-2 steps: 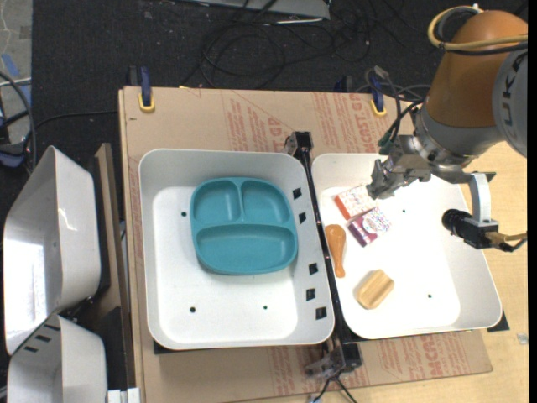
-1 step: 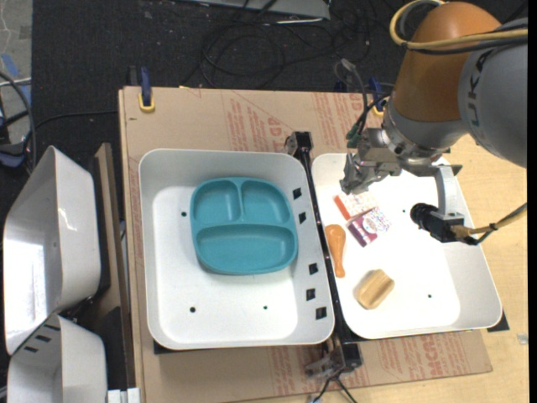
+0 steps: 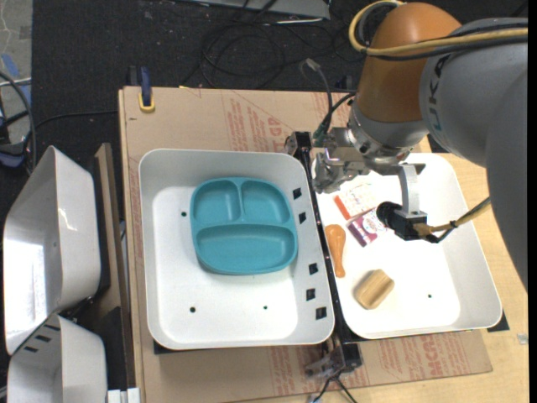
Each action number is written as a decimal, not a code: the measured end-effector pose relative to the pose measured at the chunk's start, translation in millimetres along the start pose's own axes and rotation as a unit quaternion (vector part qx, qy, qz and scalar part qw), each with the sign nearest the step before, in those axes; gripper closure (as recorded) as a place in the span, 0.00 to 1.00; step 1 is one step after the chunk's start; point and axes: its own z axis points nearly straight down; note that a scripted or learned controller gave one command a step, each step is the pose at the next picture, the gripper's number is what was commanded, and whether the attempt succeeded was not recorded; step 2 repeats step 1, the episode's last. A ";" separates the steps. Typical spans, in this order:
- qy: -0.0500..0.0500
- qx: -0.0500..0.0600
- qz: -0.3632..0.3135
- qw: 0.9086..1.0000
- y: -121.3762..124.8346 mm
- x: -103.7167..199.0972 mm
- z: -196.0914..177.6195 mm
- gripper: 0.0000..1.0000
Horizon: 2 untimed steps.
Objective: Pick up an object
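Worktop (image 3: 218,120): brown board surface, carries 2 shallow white bins side by side.

Left bin (image 3: 168,309): 1 teal divided plate (image 3: 243,225), three compartments, lying flat approx. centre of bin, nothing on it.

Right bin (image 3: 470,284), contents left to right:
- orange spoon-like item (image 3: 336,246), against the bin's left wall, lying lengthwise.
- tan block (image 3: 373,289) (bread-like), just right of and below the orange item, apart from it.
- small packets, white/red and purple (image 3: 361,212), upper part of bin, partly under the arm.

End effector (image 3: 336,168): low at the right bin's upper left corner, just above the packets; opening cannot be told, seen from above, and nothing seen held. Black bracket w/ cable (image 3: 403,222) hangs off wrist, over bin centre.
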 end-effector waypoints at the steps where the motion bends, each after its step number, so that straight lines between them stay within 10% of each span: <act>1: 0.001 -0.001 -0.001 1.000 2.7 59.6 3.3 1.00; 2: 0.001 -0.001 -0.001 1.000 2.7 59.6 3.3 1.00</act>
